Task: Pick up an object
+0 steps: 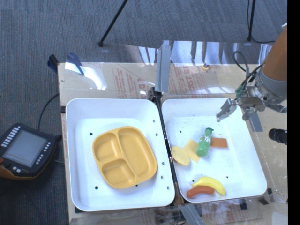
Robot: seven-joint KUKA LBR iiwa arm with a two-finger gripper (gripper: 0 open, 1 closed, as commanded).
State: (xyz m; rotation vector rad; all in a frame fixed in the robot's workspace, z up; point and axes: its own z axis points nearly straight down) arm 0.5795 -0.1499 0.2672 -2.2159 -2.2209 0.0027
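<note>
Just below the tool (238,110) lies a green bottle (204,142).

A wooden-topped desk (126,81) with printed red lettering carries two shallow white plastic bins side by side. The left white bin (77,125) holds a yellow plastic plate with three compartments (124,156), lying flat near the bin's middle. The right white bin (253,172) sits just beside it, their rims nearly touching. A grey metal upright post (163,68) stands at the desk's far edge, between the two bins. On the dark grey carpeted floor (47,22), left of the desk, lies a handheld control pendant with a grey screen and orange casing (22,150). Thin black tripod legs (115,18) slant across the carpet beyond the desk.
</note>
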